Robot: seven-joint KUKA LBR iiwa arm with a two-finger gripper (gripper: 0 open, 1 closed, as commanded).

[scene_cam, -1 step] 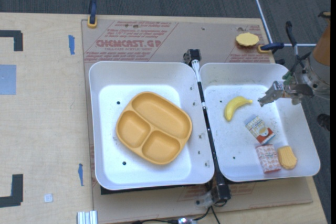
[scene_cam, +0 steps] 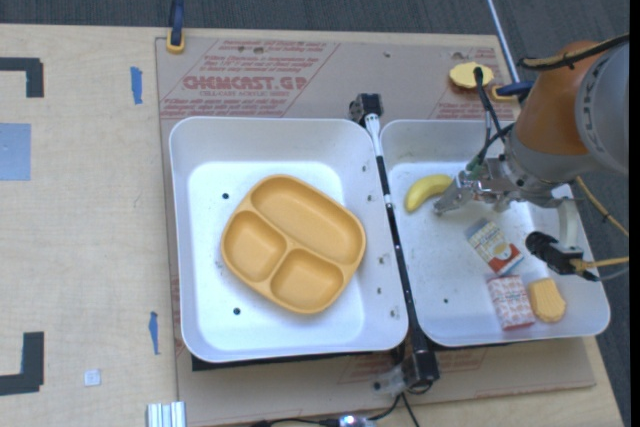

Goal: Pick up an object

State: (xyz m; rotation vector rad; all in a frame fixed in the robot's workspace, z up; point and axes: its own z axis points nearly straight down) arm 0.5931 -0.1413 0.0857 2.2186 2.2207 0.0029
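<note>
Banana (scene_cam: 427, 191), upper left of right bin (scene_cam: 440, 315), just left of gripper (scene_cam: 455, 200), finger state indiscernible; carton (scene_cam: 492, 245), packet (scene_cam: 510, 302), biscuit (scene_cam: 547, 299) lower right; tray (scene_cam: 292, 244) fills left bin (scene_cam: 190, 215).

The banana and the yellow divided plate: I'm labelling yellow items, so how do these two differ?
The banana lies in the right bin, close to the gripper; the divided plate sits alone in the left bin. The banana is small, curved and solid; the plate is far larger, flat and split into three compartments. The banana is a brighter yellow, the plate a more orange yellow. Both rest on white bin floors.
</note>
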